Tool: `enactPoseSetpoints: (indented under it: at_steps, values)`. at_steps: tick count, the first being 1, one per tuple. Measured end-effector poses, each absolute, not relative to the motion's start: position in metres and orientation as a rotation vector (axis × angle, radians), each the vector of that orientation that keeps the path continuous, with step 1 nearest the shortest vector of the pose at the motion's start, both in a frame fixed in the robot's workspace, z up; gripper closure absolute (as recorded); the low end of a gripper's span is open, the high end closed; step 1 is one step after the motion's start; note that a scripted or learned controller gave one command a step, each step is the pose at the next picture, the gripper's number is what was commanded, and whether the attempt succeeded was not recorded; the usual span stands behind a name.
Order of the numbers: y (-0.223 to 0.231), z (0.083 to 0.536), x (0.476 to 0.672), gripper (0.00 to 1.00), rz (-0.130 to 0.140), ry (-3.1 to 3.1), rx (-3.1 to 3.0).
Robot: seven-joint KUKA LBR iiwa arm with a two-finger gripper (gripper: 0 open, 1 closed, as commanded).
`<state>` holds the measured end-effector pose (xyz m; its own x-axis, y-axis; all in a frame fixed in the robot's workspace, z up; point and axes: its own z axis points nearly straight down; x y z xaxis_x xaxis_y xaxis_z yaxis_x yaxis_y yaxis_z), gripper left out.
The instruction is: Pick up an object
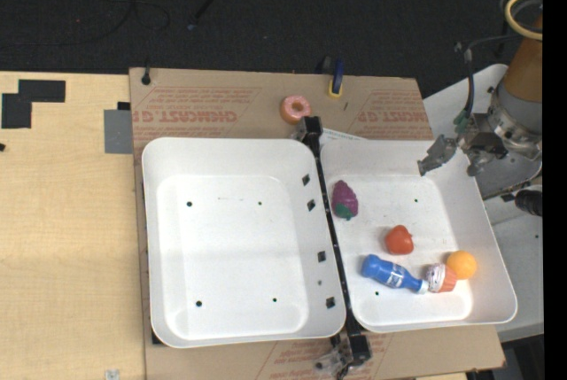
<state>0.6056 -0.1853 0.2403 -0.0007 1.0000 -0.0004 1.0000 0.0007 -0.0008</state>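
Note:
In the right bin [461, 192] lie a purple toy with a green patch [344, 199], a red piece like a pepper [399, 239], a blue bottle [390, 274], a small white and orange can [439, 278] and an orange ball [461, 263]. My gripper [456, 152] hangs over the bin's far right rim, above and to the right of all these objects. Its two fingers stand spread apart with nothing between them.
The left bin [168, 183] sits beside the right one, with a black clip strip [321, 219] between them. A pink ring [295, 109] lies on the cardboard behind the bins, near a blue and yellow clamp [336, 79]. The arm's orange band [527, 59] rises at the right.

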Motion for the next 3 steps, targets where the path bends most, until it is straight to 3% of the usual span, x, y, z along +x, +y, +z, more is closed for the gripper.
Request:
enactPoseSetpoints:
  at_steps: [1, 2, 3]
  values:
    - [-0.154, 0.109, 0.559, 0.00, 0.013, -2.207, -2.212]
    - [-0.120, 0.087, 0.646, 0.00, -0.003, -2.228, -2.218]
    - [-0.119, 0.088, 0.571, 0.00, 0.008, -2.217, -2.223]
